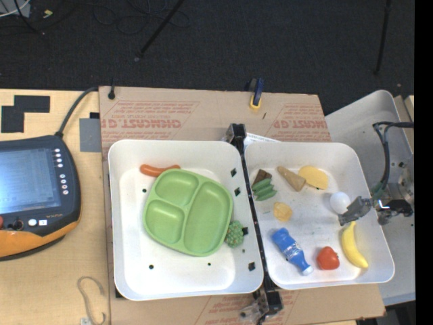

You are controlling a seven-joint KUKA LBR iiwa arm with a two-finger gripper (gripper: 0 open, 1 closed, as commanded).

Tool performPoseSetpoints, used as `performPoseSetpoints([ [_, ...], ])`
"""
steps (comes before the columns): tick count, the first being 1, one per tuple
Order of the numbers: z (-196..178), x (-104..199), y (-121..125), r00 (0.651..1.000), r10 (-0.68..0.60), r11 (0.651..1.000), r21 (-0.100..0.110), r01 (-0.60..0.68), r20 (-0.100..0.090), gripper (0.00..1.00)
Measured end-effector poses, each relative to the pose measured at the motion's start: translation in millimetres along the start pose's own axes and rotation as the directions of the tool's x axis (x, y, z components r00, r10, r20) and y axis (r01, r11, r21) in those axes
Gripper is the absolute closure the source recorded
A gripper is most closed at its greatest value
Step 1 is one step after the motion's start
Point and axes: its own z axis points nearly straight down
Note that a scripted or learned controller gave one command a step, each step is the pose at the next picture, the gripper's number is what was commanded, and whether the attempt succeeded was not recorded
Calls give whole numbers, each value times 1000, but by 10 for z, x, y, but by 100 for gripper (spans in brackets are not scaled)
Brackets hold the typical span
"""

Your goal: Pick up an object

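Note:
The right bin (379,263) holds several small objects. Among them are a banana (354,246), a red tomato-like piece (328,258), a blue bottle (291,250), a white egg (338,200) and a yellow lemon (314,177). It also contains a tan cone (291,179), a small yellow lump (283,212), a green pod (264,191) and a brown piece (262,177). My gripper (353,211) reaches in over the bin's right rim. It hangs low between the egg and the banana's top end, and nothing shows in its grasp.
In the left bin (128,263) a green divided plate (188,211) lies beside an orange carrot (159,169) and a green broccoli piece (235,234). A teach pendant (34,195) sits at the far left. Cables and arm hardware (396,181) crowd the right edge.

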Motion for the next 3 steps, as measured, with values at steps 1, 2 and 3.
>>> performPoseSetpoints([
  [1, -60, -2, 21, 1000, -2, 1000, -11, 2, 2, 0],
  [2, 537, 92, 69, 1000, -5, 1000, -7, 5, 1, 0],
  [3, 1107, 168, -13, 1000, -4, 1000, -6, 4, 0, 0],
])
